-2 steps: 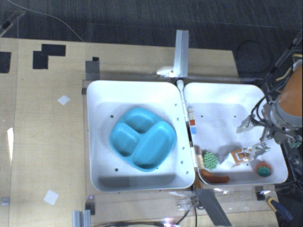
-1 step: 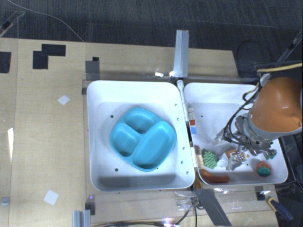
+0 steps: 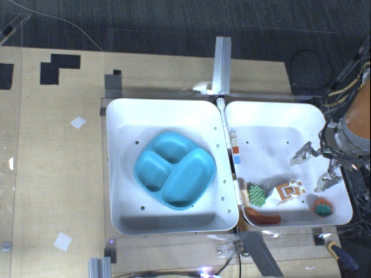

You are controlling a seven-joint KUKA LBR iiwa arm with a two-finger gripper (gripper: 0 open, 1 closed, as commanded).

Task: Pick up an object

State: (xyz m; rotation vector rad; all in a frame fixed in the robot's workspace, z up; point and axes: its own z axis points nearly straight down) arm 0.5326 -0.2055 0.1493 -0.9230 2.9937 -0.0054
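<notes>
Claw [image 3: 317,168] spread wide, nothing between its fingers, poised over the right side of the right bin [image 3: 272,117]. Below it, along that bin's near wall: small orange-and-white carton [image 3: 289,190], green-and-orange ball [image 3: 323,207] in the corner, green knobbly piece [image 3: 257,195], brown sausage shape [image 3: 262,216] against the wall. Across the divider, left bin [image 3: 124,120] with a blue three-part dish [image 3: 174,169] at its middle. Both bins on the pale wooden tabletop [image 3: 52,172].

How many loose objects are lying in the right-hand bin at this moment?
4, all along the near edge of the right bin: a green knobbly ball, a brown sausage-shaped piece, a small orange-and-white item, and a green-and-orange toy. Others may hide beneath the hand.
</notes>
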